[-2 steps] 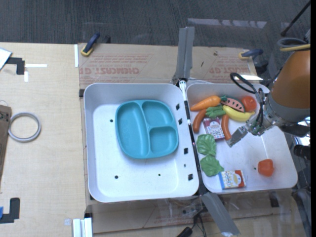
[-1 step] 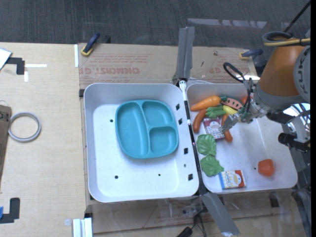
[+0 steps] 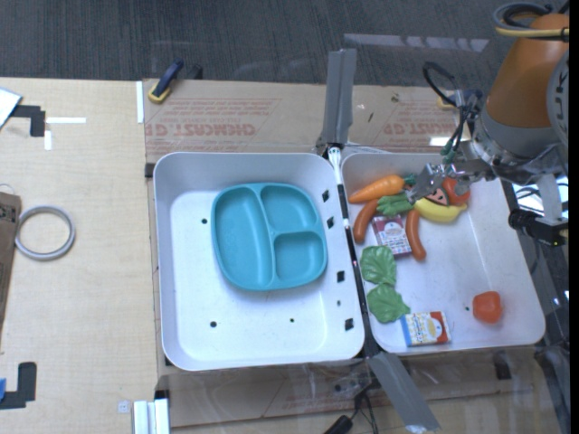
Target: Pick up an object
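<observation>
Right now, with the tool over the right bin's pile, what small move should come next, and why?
Probably a short straight descent: the tool hangs over the crowded far end of the right bin, just above the banana and beside the carrot, with nothing visibly held.

Your arm (image 3: 529, 70) comes in from the upper right corner of the camera view, its broad orange band uppermost and the grey wrist section just below it. From there the wrist angles down and to the left, with dark cables looping off its near side. Your hand (image 3: 432, 181) sits low at the end of that reach, pointing left and downward. Its metal parts are small and cluttered here, so you cannot read its state.
</observation>
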Tool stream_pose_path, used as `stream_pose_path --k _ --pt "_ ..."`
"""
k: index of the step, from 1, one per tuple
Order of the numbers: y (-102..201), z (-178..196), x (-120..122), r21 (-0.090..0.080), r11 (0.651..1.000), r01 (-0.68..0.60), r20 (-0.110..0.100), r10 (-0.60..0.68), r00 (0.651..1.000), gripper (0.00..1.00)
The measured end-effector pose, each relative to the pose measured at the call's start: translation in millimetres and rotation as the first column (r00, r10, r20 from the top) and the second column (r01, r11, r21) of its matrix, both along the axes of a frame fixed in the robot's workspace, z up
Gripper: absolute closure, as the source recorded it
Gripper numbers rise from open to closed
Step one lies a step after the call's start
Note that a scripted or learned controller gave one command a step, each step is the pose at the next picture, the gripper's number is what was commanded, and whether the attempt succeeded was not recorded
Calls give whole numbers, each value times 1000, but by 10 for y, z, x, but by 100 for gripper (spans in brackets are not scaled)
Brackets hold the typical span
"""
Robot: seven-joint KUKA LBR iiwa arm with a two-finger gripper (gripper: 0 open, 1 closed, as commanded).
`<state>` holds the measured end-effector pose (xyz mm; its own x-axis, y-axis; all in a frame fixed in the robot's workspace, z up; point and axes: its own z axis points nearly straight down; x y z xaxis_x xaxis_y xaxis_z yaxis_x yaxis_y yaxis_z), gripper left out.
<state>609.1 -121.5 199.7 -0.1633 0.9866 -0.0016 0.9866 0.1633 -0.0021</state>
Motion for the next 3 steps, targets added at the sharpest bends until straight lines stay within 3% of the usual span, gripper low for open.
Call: stream_pose_path --k 1,2,3 --pt "-89 -1041 349 -1 993 118 10 -118 993 0" --pt "-82 -963 355 -1 993 114 9 -114 993 100" --pt "-59 115 321 0 988 152 0 -152 988 100"
